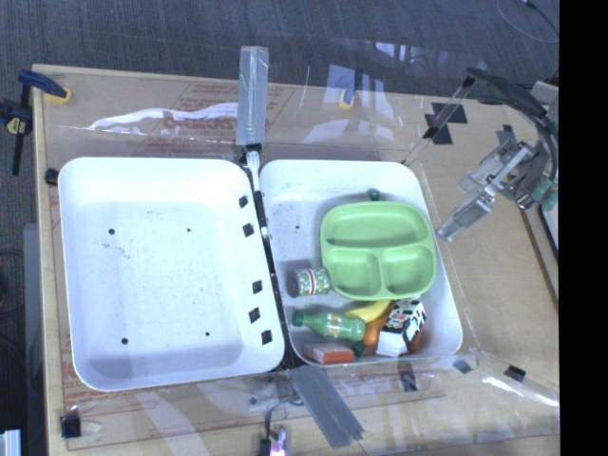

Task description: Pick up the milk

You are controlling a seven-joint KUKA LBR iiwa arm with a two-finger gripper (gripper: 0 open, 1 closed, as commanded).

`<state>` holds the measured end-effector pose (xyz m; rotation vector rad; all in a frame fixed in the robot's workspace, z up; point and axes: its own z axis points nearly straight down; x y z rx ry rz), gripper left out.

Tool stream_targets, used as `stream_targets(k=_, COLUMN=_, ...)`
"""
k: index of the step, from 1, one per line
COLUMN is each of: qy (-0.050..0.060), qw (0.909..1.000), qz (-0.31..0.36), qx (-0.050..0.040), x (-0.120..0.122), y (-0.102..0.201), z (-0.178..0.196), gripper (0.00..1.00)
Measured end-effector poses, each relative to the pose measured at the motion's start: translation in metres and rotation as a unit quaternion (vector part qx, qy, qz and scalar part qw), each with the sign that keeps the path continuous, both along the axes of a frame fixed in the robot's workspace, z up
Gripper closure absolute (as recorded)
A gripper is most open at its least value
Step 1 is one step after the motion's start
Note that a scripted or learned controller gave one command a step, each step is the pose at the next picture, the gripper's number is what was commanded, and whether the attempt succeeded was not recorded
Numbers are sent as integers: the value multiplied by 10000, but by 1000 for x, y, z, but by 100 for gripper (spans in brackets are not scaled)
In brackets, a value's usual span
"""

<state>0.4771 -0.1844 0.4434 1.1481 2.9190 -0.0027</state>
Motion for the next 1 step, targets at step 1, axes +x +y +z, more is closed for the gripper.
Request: stream_targets(k=1, qy=3, qw=10000, qz=-1, qx=1, x=0, y=0, z=0, gripper=0)
